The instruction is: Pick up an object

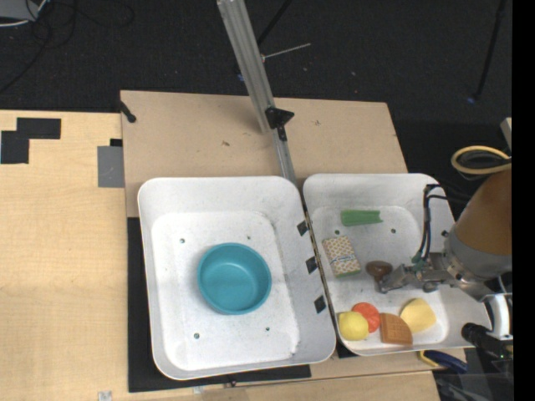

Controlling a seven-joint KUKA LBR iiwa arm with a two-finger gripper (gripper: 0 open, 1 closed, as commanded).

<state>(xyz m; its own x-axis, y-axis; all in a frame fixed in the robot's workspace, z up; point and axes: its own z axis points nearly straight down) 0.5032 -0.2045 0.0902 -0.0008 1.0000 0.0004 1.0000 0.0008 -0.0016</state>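
Observation:
My gripper (387,283) reaches in from the right, low inside the right bin (401,186). Its tip is right beside a small brown object (378,268), just below and to the right of it; I cannot tell if they touch. A patterned beige box (340,255) lies to the left of the brown object. A green block (360,217) sits toward the bin's back. Along the front lie a yellow ball (353,327), a red-orange ball (366,313), a brown wedge (395,330) and a pale yellow piece (418,315).
The left bin (167,203) holds a teal bowl (234,277). A metal rail (248,53) slants up from between the bins at the back. The grey arm with its orange band (489,224) hangs over the right bin's right rim.

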